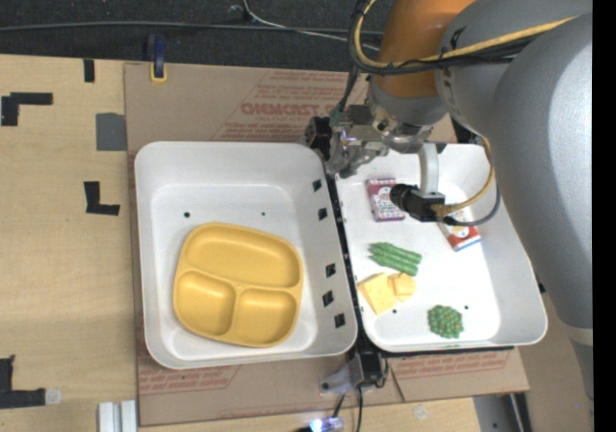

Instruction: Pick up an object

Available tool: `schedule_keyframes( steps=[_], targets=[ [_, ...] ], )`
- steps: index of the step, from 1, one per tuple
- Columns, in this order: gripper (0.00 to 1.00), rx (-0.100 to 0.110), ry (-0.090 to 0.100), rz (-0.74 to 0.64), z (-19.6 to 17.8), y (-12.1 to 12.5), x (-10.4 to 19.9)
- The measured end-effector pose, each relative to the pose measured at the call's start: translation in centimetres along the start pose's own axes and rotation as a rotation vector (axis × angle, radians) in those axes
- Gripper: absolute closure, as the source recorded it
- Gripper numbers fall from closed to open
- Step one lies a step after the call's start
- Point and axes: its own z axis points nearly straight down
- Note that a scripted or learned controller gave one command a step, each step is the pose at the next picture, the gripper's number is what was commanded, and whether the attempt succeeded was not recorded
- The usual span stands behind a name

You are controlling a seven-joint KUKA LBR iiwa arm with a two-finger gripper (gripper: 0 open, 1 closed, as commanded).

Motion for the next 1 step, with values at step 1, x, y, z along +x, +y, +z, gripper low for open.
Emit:
schedule_keyframes(
  steps=[1],
  targets=[
    [1.00,-0.001,0.001,-0.002,-1.38,-1.99,5.96]
  ],
)
